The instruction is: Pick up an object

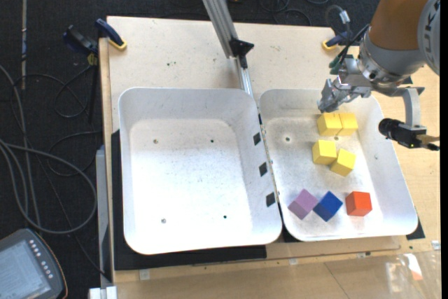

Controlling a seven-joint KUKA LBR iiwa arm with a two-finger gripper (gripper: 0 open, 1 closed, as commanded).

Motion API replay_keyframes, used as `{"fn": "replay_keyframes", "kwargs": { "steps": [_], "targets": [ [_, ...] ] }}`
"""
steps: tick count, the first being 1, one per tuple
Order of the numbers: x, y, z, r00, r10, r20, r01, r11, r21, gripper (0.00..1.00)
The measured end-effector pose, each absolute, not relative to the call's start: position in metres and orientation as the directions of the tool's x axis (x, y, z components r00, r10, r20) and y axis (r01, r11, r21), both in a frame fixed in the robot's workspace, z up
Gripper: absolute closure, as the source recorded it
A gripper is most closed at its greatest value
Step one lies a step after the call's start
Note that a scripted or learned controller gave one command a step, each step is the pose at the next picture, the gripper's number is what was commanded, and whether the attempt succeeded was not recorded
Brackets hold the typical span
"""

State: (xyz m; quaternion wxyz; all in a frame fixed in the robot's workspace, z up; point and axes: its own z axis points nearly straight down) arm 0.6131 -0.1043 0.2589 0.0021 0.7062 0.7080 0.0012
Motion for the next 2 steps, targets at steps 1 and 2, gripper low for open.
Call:
{"fn": "replay_keyframes", "kwargs": {
  "steps": [1, 2],
  "targets": [
    [0.600, -0.061, 0.249, -0.006, 1.000, 0.001, 1.000, 0.006, -0.002, 1.00],
    [0.593, -0.015, 0.238, -0.007, 1.000, 0.001, 1.000, 0.007, -0.002, 1.00]
  ]
}}
